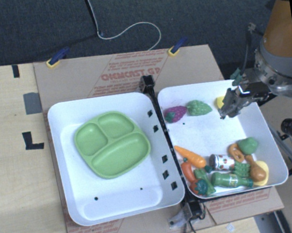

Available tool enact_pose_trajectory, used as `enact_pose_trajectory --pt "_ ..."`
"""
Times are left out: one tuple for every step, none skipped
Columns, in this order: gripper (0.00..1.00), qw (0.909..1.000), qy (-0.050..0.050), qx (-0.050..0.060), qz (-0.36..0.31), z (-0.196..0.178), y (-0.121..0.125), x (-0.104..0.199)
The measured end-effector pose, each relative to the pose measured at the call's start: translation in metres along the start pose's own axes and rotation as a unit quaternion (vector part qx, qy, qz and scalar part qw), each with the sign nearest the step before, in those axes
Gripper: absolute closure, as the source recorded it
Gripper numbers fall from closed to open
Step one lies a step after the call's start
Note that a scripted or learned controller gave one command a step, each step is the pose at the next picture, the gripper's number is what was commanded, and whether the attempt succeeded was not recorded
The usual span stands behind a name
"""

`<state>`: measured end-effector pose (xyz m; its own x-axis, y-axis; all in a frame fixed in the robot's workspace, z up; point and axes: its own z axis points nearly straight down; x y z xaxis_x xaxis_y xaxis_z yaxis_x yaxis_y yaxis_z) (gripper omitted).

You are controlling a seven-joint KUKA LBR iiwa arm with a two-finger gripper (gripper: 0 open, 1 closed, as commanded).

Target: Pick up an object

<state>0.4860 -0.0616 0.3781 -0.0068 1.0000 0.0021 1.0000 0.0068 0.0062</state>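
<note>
toy food is lying piled at 5 o'clock in the right bin (256, 124): an orange carrot (191, 156), a green bottle (230, 180), a small doughnut (236, 154). the green divided plate (112, 143) is sitting in the left bin (67, 168). at 12 o'clock of the right bin, purple grapes (175, 114) are lying just beside a green leafy piece (198, 108). the end effector (230, 105) is hovering at 2 o'clock, near a yellow item (220, 101); grip state: cannot tell.
</note>
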Motion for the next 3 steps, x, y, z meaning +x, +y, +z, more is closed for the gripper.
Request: enact_pose_trajectory --pt "1.0 1.0 0.0 0.007 -0.004 0.056 0.007 0.122" --pt "1.0 1.0 -0.001 0.001 0.002 -0.005 -0.001 0.106" --pt "1.0 1.0 0.0 0.001 0.0 -0.053 -0.001 0.156"
